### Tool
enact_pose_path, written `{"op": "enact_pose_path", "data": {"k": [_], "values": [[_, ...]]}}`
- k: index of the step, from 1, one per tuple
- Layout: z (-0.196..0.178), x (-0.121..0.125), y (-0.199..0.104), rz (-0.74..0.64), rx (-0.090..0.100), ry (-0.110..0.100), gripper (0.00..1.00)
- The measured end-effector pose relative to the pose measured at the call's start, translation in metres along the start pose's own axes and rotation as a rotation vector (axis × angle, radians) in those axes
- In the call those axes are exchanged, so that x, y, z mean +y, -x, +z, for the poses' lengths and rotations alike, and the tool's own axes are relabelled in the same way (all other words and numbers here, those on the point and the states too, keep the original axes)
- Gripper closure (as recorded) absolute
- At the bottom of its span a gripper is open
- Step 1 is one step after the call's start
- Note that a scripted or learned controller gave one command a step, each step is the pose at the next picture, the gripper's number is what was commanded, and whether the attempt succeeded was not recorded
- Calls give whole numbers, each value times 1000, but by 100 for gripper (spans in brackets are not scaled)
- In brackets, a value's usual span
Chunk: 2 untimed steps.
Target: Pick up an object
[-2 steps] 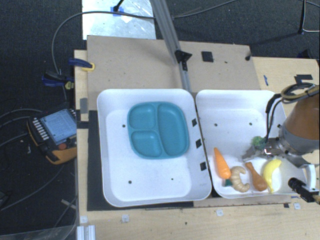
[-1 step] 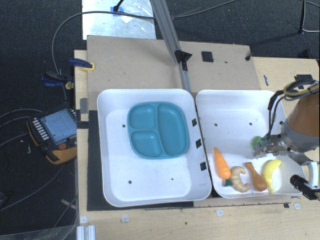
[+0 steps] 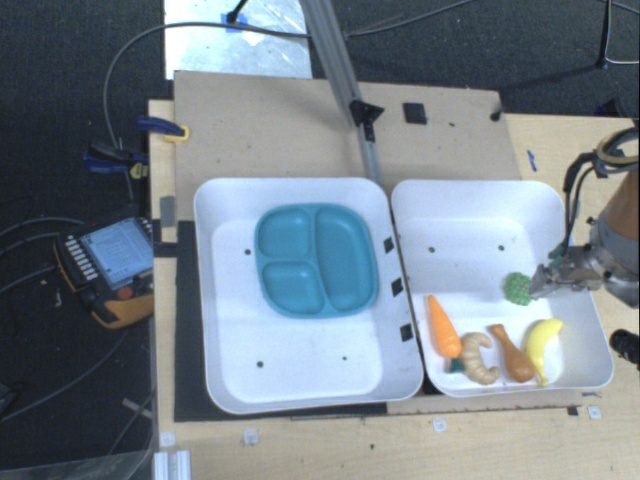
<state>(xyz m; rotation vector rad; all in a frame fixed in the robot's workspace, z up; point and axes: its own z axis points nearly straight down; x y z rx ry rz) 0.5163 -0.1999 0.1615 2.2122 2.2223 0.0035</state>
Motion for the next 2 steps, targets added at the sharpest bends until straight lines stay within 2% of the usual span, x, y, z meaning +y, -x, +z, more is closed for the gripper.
{"op": "enact_pose_path", "data": {"k": [1,2], "values": [[-50,2,0,0,0,0,100],[-63,1,-55,-6,4,-3,100]]}}
